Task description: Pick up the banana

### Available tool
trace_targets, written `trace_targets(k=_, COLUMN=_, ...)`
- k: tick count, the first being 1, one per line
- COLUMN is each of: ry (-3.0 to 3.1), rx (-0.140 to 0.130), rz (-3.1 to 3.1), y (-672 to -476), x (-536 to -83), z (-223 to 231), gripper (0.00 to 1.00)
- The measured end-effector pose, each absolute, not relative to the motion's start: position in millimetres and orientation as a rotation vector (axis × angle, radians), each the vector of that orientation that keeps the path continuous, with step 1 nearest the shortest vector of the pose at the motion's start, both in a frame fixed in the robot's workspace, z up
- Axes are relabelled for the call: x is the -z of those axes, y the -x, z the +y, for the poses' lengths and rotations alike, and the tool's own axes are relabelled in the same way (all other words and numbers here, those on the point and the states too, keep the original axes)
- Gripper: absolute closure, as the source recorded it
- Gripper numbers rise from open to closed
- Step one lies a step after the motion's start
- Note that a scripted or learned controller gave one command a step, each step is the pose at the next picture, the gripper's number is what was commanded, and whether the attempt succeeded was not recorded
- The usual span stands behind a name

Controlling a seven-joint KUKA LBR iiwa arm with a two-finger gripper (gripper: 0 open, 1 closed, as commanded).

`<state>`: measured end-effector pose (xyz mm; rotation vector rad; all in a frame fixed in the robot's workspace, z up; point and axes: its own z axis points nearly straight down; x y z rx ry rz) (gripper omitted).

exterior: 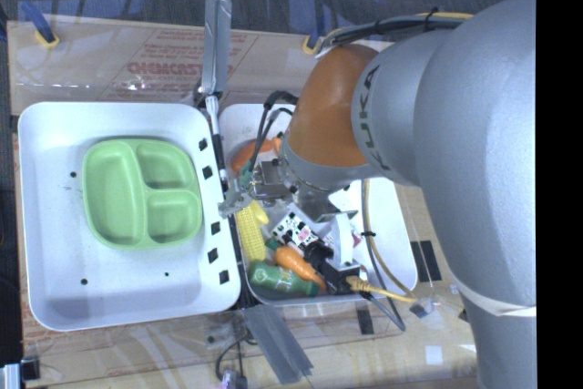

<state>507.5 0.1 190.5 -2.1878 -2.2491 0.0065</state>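
My arm reached in over the right bin (401, 261), wrist bent low, my pincer (256, 189) down by that bin's left wall (whether wide or narrow, I could not tell). The left bin (46, 196) held one green divided tray (143, 192). The right bin held one banana (252, 230) by its left wall, one carrot (296, 261) and one green bottle (278, 279) along its front edge.

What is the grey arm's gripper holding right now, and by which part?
It cannot be told: the gripper sits low in the right white bin, above the yellow corn cob, with nothing visibly held.
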Motion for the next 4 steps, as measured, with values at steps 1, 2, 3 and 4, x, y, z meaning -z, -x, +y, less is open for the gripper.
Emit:
trace_targets(k=1, ry=2.077, rx=-0.004, rz=-2.354, y=-518.3, x=-212.3, z=-90.5, gripper=0.0)
trace_targets(k=2, ry=2.265, rx=-0.004, rz=-2.173, y=-537.7, x=-190.6, z=-20.9, gripper=0.0)
trace_targets(k=3, ry=2.265, rx=-0.004, rz=-2.173, y=-537.7, x=-190.6, z=-21.0, gripper=0.0)
trace_targets(k=4, ry=2.238, rx=-0.007, rz=-2.198, y=-516.4, x=-190.4, z=-0.1, gripper=0.0)
